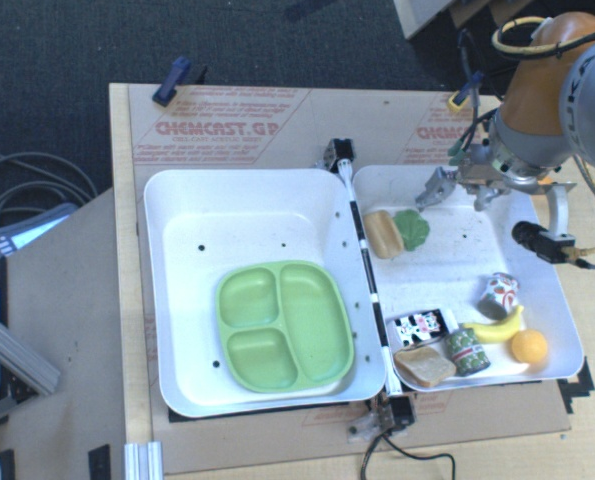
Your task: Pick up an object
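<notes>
1. A tabletop [127, 268] covered in printed brown board carries two shallow white bins side by side, seen from above at a slant.
2. The left bin [177, 208] holds a green divided plate [284, 325] with three compartments.
3. The right bin [457, 248] holds the loose objects. Near its dividing wall, toward the far end, lie a tan bread roll [383, 234] and a green leafy toy [412, 230], touching each other.
4. At the near end sit a black-and-white patterned card [418, 326], a slice of toast [424, 367], a small green can [466, 351], a yellow banana [502, 328], an orange [529, 348] and a small rounded red-and-white object [499, 290], packed close together.
5. The grey arm reaches in from the right. Its gripper [462, 185] hangs over the far end of the right bin, just right of the green leafy toy, with its two fingers spread apart and nothing between them.
6. The green leafy toy and bread roll are the nearest candidates. Both look light and likely soft, so a grasp across the narrow width should hold.
7. Open room: the middle of the right bin floor is bare, giving space to descend. The roll lies close against the dividing wall, leaving little finger room on that side; the near-end cluster is crowded.
</notes>
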You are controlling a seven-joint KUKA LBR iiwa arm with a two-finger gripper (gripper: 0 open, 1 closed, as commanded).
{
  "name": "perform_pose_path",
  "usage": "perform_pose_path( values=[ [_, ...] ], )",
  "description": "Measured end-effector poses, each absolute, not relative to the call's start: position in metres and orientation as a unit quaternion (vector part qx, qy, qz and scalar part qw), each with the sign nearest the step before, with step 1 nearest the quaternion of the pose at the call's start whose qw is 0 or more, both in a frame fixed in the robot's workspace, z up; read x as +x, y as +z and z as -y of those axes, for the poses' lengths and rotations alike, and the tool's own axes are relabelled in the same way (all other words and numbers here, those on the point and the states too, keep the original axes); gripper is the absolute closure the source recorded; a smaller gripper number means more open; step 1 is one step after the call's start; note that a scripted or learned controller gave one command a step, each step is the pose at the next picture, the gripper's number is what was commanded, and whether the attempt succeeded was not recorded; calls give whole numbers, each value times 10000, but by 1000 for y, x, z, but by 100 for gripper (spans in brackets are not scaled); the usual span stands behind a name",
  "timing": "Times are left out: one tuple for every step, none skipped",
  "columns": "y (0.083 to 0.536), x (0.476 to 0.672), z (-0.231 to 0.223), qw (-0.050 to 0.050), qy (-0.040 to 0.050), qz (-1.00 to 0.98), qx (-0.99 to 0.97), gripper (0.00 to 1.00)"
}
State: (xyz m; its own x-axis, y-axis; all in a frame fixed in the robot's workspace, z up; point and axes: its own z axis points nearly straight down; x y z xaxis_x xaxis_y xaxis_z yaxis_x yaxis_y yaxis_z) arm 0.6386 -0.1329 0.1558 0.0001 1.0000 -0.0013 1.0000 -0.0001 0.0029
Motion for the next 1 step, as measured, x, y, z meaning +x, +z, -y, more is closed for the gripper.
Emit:
perform_pose_path(
  values=[
    [95, 636, 103, -6, -2, -7074, 7069, 0]
  ],
)
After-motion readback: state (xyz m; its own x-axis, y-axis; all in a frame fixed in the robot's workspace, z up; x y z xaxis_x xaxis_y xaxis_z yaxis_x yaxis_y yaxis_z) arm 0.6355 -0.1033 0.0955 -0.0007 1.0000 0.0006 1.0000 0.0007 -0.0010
